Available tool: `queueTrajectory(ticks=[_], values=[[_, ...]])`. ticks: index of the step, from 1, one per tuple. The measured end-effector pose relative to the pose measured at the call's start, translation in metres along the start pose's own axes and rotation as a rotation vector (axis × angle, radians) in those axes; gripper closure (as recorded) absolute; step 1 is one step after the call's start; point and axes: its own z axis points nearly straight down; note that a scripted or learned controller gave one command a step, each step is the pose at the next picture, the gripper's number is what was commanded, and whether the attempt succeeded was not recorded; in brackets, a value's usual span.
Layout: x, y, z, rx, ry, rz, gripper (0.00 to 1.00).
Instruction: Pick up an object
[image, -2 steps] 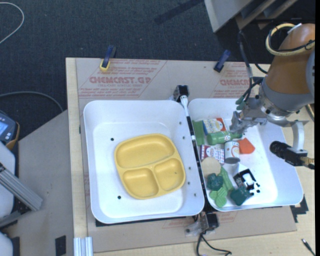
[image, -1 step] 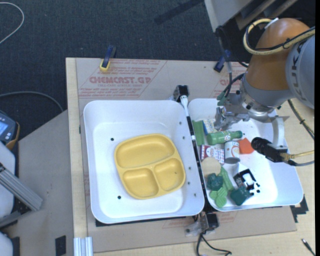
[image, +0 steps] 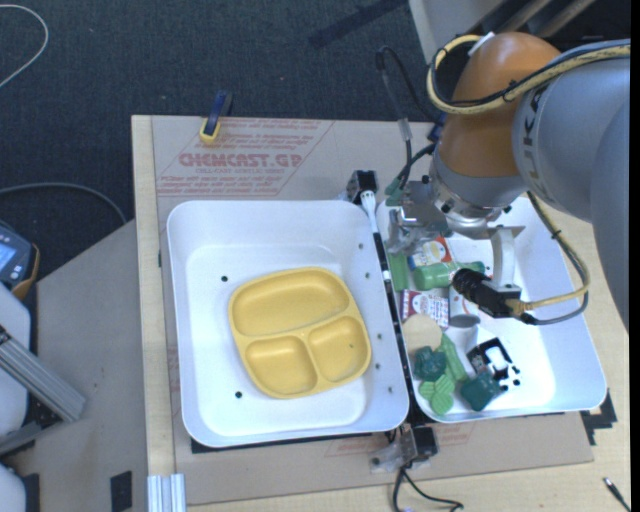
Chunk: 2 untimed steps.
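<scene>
My gripper (image: 428, 243) hangs low over the far left part of the right bin (image: 560, 300), under the orange wrist band. Just below it a green bottle-like object (image: 437, 275) lies on a red and white packet (image: 424, 304). Nearer the front of that bin lie a dark green toy (image: 434, 364), a second green piece (image: 478, 391), a light green piece (image: 440, 399) and a black and white object (image: 491, 354). The gripper body hides whatever lies straight beneath it.
The left bin (image: 200, 300) holds a yellow divided tray (image: 298, 328). A black cable (image: 540, 305) loops from the wrist over the right bin. A small grey cylinder (image: 462, 322) stands beside the packet. The arm's bulk covers the right bin's far side.
</scene>
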Motion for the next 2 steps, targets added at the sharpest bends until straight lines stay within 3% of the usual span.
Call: queueTrajectory(ticks=[1, 2], values=[[0.048, 0.024, 0.007, 0.000, 0.001, 0.000, 1.00], [0.075, 0.031, -0.010, -0.002, 0.001, 0.002, 1.00]])
